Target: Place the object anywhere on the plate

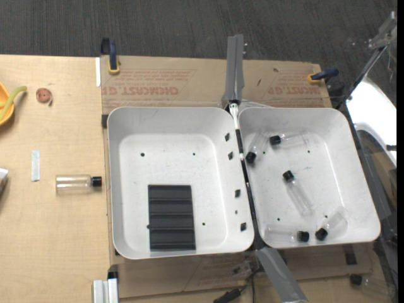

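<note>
A black ridged rectangular plate [170,218] lies flat in the left bin [126,131], near its front wall. Several small clear bottles with black caps lie scattered in the right bin [344,144]. One bottle [291,141] lies near the back. Another bottle [299,194] lies in the middle, its cap pointing to the back. A third bottle [332,225] rests at the front right corner, beside a further black cap [303,236]. One more black cap [250,158] sits against the right bin's left wall.
On the wooden bench left of the bins lies another clear bottle [76,182], with a small white strip [35,166], a pink disc [43,95] and a yellow object [6,103] nearby. Clamps [108,49] hold the cardboard under the bins.
</note>
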`<state>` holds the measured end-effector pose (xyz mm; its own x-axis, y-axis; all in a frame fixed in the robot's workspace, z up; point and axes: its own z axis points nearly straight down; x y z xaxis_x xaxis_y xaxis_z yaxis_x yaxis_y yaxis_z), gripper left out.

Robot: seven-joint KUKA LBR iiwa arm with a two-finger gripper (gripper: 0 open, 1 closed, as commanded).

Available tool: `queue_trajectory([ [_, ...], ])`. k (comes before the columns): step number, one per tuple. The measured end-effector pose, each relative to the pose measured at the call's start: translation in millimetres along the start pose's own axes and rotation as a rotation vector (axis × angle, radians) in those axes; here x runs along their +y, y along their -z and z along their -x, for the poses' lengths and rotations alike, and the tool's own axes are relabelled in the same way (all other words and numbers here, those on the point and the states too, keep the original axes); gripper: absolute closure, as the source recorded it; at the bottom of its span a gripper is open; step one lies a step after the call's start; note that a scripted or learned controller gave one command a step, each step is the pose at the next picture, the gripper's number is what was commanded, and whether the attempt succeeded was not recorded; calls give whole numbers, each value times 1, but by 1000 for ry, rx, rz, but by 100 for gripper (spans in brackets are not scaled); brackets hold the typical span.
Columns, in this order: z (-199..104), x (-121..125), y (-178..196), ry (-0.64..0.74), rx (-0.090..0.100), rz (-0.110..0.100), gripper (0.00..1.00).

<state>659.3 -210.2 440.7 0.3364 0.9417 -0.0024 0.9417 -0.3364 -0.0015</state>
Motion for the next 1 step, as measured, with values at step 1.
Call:
queue_trajectory([
  [1,-71,-25,-1,-254,-1,-3,0],
])
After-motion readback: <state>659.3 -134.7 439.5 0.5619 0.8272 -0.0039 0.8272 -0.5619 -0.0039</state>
